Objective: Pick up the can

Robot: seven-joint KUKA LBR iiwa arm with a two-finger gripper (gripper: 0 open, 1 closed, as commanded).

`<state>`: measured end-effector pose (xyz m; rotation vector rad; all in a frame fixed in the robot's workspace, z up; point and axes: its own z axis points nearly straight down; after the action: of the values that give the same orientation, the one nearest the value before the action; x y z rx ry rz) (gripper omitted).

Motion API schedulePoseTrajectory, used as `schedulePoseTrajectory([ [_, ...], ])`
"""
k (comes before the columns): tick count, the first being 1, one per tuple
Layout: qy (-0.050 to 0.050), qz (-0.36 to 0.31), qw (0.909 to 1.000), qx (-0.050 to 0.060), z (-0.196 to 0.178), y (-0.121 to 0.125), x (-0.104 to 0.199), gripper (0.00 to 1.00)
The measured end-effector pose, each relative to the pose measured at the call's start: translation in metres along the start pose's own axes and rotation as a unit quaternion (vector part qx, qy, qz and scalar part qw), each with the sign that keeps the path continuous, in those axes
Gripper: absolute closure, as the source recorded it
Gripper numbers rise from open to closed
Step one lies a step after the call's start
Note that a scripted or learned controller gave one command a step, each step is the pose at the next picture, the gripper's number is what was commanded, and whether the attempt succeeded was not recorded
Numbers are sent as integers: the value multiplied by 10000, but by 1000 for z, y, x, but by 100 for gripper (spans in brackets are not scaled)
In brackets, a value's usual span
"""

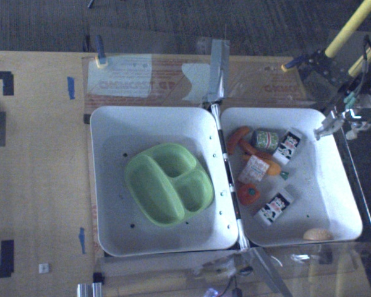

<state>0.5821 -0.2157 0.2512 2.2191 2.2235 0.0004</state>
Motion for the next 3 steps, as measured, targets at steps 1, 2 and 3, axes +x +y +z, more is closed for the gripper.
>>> schedulePoseTrajectory([
  [1,4,-619,9981,4,62,47,88,0],
  [2,-4,-622,9981,-14,155,55,109,0],
  [3,68,-235,9995,189,168,78,25,0],
])
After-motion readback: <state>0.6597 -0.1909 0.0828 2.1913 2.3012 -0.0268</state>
